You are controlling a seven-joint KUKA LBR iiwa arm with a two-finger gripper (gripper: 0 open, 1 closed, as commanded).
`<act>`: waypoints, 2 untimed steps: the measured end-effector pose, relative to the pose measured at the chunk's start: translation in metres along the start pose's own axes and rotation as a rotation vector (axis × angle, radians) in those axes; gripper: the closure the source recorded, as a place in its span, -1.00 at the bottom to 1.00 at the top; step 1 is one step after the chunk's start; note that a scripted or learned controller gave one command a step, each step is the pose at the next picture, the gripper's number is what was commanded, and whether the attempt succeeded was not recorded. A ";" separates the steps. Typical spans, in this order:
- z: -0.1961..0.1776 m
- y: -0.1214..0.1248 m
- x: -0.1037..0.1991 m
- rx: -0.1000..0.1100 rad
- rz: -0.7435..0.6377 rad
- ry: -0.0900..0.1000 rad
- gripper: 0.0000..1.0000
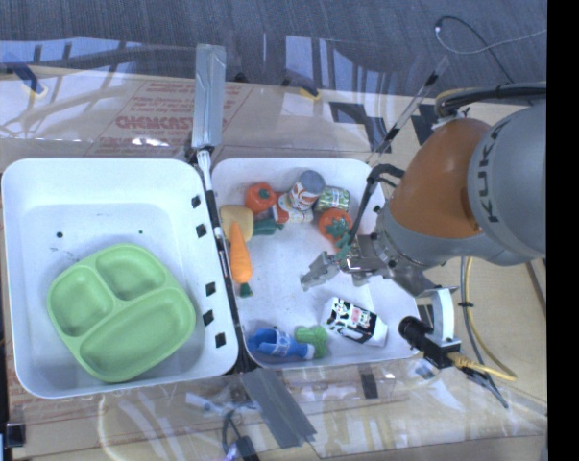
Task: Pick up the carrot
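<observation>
Carrot (240,257) lies lengthwise along the bin's (299,169) left wall.

The carrot (240,258) is orange and long. It lies flat on the floor of the right bin (287,353), close along the bin's left wall. Its length runs up and down the picture. Its top end touches a pale yellow thing (236,219). Nothing holds it.
</observation>
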State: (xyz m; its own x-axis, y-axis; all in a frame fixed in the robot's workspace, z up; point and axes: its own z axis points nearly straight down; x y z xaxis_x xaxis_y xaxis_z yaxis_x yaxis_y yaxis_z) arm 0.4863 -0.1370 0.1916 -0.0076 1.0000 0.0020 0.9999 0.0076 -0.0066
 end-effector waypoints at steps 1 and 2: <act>0.100 0.035 0.026 -0.003 -0.072 -0.001 -1.00; 0.099 0.063 0.036 -0.006 -0.272 -0.003 -1.00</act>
State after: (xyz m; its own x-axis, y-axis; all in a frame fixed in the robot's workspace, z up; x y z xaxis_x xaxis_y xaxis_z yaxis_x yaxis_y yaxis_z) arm 0.5486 -0.0999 0.0920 -0.2761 0.9611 0.0002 0.9611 0.2761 -0.0007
